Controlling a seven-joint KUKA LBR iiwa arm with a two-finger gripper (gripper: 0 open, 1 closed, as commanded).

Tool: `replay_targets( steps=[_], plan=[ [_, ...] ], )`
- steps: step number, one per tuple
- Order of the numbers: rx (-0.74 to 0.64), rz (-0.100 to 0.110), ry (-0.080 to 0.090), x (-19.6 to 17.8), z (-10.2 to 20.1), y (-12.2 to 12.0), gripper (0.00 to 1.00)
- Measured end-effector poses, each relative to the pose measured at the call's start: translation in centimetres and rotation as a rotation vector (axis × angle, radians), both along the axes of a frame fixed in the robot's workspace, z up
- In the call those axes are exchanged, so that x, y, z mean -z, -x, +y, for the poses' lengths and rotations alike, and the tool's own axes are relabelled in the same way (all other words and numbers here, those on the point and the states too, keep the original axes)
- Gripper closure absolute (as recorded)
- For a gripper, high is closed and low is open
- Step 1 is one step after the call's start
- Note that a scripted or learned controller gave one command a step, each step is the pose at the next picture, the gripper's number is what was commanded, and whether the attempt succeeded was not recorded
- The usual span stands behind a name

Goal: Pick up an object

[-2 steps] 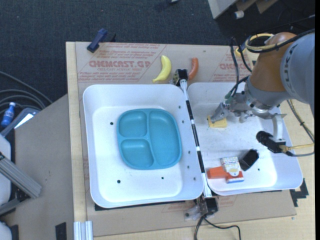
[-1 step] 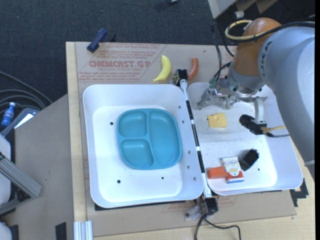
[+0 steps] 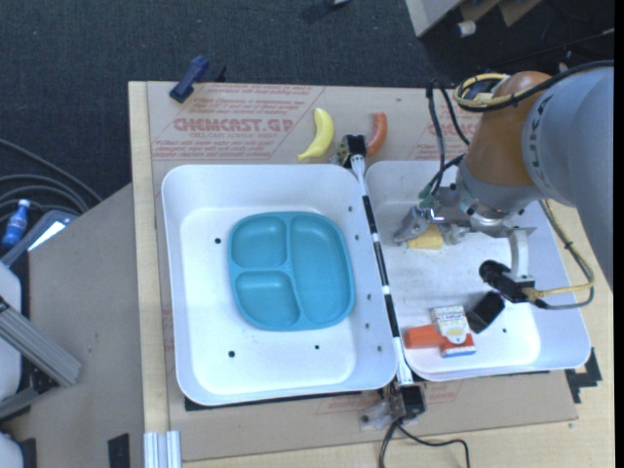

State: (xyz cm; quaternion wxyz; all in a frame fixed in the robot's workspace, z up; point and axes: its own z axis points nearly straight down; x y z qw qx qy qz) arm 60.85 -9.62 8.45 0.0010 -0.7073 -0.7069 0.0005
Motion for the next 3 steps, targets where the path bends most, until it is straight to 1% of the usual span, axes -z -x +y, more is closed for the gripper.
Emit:
replay_targets(
  steps=[1,2,3],
  plan=[
    [0.002,-0.009,0.002,-1.4,-0.1,-0.3,1.00],
    [0.001,-0.004,0.001,-1.1,-0.1,-0.1,0.00],
    [-0.002,-0.003,0.001,0.0,-0.9,-5.8,0.00]
  ],
)
